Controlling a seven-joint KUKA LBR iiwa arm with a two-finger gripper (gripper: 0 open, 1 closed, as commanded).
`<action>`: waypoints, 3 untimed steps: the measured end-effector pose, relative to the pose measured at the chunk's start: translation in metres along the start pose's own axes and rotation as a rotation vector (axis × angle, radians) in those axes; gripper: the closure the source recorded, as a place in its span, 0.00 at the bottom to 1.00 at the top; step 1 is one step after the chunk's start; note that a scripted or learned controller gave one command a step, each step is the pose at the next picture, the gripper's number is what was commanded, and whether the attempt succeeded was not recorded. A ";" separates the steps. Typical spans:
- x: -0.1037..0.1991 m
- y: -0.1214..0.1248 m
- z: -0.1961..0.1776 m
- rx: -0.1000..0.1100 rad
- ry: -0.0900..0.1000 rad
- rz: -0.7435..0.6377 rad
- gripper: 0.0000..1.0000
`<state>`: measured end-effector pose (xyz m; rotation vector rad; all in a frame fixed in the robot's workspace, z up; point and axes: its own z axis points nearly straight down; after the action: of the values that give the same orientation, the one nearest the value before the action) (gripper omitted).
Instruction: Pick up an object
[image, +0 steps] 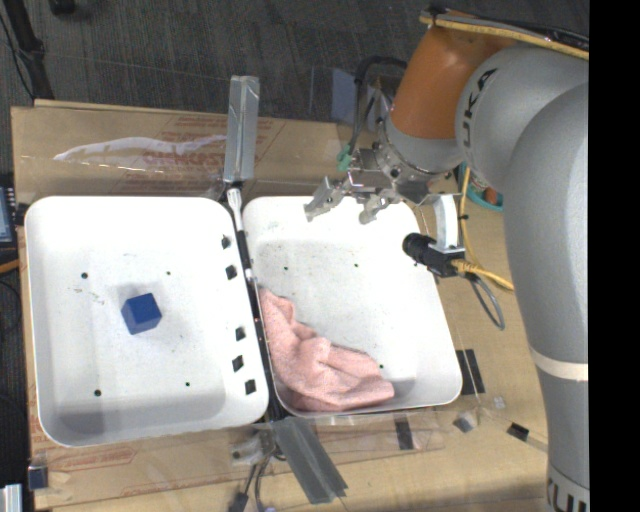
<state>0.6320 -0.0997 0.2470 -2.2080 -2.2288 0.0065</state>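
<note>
While the gripper (346, 204) is seen spread open and holding nothing over the right bin's (425, 330) far edge, the pink cloth (318, 361) is found bunched toward six o'clock from it, its long axis running along the bin's near-left corner. A blue cube (142, 312) is seen toward eight o'clock, well apart, in the left bin (60, 240).

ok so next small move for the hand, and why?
Probably bring the hand toward the camera and down over the pink cloth. The hand sits open at the far rim of the right bin with nothing between its fingers, while the cloth lies bunched in that bin's near-left corner. The blue cube sits in the left bin, farther off.
</note>
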 end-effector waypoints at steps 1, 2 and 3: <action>0.059 -0.039 0.040 0.000 -0.001 0.063 0.00; 0.053 -0.096 0.058 0.002 0.000 0.219 0.00; -0.024 -0.067 0.082 0.000 0.000 0.172 0.00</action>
<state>0.5645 -0.1246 0.1659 -2.3915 -2.0316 0.0065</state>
